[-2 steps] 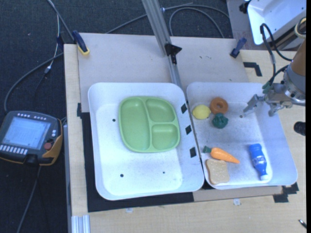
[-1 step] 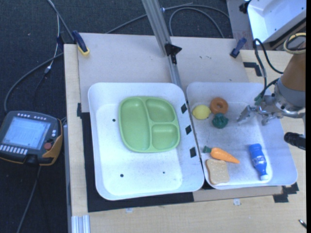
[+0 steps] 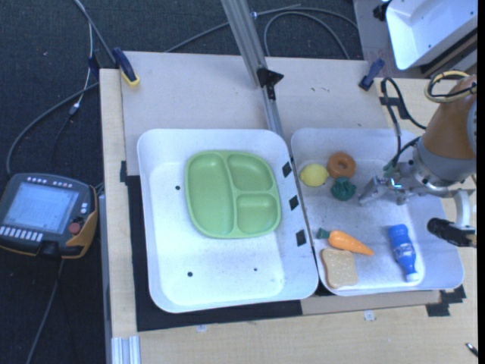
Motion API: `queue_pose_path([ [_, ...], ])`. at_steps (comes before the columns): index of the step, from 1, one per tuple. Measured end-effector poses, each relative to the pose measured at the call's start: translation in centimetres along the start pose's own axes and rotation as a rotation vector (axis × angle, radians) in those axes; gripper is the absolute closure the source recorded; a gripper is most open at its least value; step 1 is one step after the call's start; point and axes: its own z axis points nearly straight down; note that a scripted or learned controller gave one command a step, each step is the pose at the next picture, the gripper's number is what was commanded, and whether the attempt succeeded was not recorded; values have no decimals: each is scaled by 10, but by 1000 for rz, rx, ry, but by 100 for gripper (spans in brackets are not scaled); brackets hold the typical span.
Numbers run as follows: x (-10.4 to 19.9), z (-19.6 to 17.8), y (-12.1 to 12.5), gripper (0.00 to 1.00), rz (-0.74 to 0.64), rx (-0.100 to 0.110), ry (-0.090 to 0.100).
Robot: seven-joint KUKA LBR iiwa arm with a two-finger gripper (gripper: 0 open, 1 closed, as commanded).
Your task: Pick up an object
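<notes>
Gripper (image 3: 373, 191) hangs low in the right-hand white bin (image 3: 379, 144), metal fingers pointing toward the small dark green toy (image 3: 343, 190) just beside them; whether the jaws are open or shut cannot be told. Nothing is seen between them. Green toy sits near the bin's far-left corner, close below the brown ring doughnut (image 3: 341, 164) and beside the yellow lemon-like ball (image 3: 313, 175). Best approach, in my judgement: centre over the toy, descend straight, avoid nudging neighbours.

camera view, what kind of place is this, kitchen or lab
Most likely a robotics lab: a teach pendant lies beside the bench, cables trail on the floor, and toy food such as a carrot sits in a white bin.
</notes>
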Motion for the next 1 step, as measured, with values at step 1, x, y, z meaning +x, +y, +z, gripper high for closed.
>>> queue_pose_path([
  [1,-1,-14,2,100,0,-6,-4],
])
